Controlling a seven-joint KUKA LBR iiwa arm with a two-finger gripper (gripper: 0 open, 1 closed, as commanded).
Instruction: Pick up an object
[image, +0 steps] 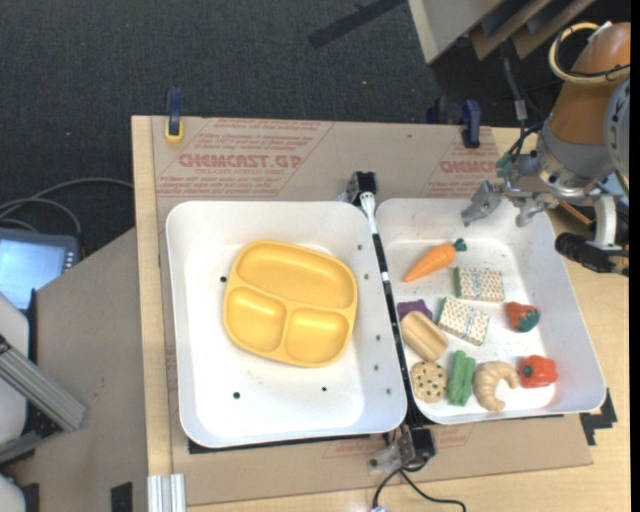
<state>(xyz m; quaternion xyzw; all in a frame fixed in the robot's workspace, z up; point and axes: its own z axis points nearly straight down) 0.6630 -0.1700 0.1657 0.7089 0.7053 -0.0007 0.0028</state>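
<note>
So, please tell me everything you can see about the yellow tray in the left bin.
The tray is a yellow, plastic-looking plate with rounded corners and three compartments: one long one across the far side and two smaller ones on the near side. All three look empty. It lies flat and face up, turned a little, about mid-floor in the left bin. Nothing else touches it.

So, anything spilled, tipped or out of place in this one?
Nothing stands out. The yellow three-compartment plastic plate lies flat in the left white bin. The toy foods, including an orange toy carrot, all lie inside the right white bin.
</note>
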